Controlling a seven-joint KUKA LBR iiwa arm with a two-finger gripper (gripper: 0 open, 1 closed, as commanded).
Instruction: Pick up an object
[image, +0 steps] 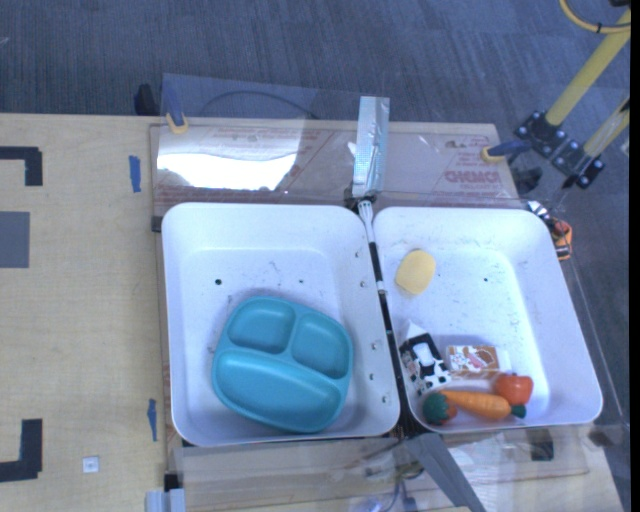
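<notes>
across the left bin (190, 250), a teal divided plate (283, 364). over in the right bin (520, 250), a yellow lump (415, 271), carrot (478, 404), tomato (514, 387), small carton (471, 359); gripper state impossible to tell

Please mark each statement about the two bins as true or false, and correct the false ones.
1. The teal divided plate lies in the left bin. True.
2. The yellow object lies in the left bin. False: it lies in the right bin, near the divider between the bins.
3. The toy carrot lies near the front wall of the right bin. True.
4. The toy carrot rests on the teal divided plate. False: it lies on the floor of the right bin, next to a red toy.
5. The black and white toy is in the same bin as the toy carrot. True.
</notes>
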